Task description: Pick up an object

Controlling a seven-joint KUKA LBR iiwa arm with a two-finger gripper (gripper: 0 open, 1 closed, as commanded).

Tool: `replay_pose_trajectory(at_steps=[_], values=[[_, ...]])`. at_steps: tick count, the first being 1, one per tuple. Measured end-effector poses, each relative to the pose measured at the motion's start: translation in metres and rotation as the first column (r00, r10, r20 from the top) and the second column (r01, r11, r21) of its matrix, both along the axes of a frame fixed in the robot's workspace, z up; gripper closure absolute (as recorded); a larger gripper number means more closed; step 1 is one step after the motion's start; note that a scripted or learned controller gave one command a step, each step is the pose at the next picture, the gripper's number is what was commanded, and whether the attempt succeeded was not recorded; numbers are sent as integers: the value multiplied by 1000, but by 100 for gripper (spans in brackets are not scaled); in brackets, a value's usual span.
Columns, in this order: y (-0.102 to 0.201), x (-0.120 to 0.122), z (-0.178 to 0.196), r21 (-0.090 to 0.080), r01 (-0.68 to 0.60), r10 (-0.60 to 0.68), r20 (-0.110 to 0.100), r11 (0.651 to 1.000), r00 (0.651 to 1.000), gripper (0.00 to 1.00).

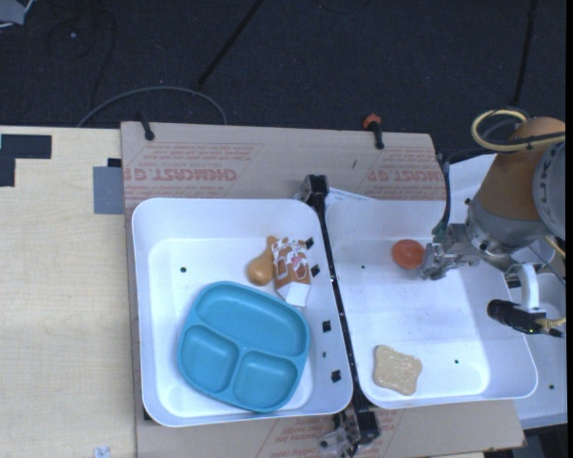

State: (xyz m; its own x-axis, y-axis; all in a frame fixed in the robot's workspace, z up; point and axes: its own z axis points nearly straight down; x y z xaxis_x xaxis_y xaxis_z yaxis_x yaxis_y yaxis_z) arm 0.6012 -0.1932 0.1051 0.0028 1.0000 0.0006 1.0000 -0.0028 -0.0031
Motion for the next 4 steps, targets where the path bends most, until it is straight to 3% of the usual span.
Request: replay_pose_trajectory(at_steps=[2,3,4], values=[[3,-4,120,-1,-5,5,7,1000,1000,100],[2,-4,136,-1,-5,5,4,1000,1000,100],[49,-10,140,2,-7,7,0,1000,1000,100]])
